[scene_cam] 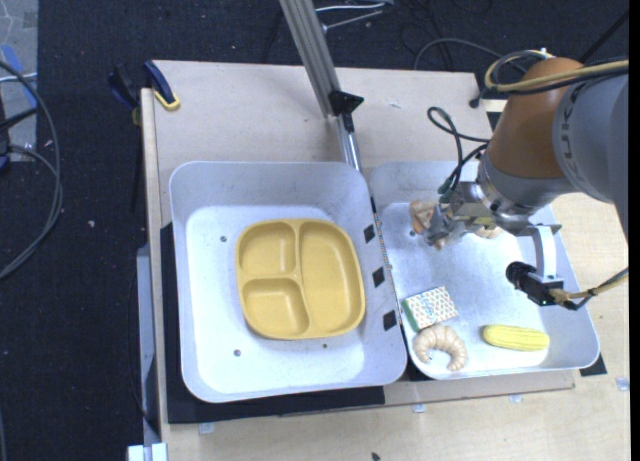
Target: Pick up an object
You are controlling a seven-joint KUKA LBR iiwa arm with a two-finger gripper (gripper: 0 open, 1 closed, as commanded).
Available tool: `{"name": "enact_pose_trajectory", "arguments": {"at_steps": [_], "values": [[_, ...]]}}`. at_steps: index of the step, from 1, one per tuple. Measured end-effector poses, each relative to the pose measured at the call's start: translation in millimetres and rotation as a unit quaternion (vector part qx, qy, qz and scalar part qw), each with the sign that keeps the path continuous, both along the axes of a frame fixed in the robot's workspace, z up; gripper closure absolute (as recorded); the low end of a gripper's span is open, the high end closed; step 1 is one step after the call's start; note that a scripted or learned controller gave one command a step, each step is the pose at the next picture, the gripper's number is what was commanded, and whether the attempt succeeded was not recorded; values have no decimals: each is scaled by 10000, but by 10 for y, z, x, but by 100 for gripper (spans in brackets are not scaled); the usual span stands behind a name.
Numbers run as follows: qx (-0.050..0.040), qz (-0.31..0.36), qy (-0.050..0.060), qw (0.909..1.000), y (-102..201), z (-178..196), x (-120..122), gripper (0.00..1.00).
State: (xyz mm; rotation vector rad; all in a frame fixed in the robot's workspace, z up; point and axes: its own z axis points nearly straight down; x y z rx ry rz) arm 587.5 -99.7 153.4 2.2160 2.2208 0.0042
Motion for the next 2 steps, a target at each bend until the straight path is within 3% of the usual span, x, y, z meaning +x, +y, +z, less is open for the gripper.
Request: {"name": "enact_pose_trajectory", "arguments": {"at_steps": [2], "values": [[-3, 7, -14, 10000, -16, 1073, 75, 100]]}}
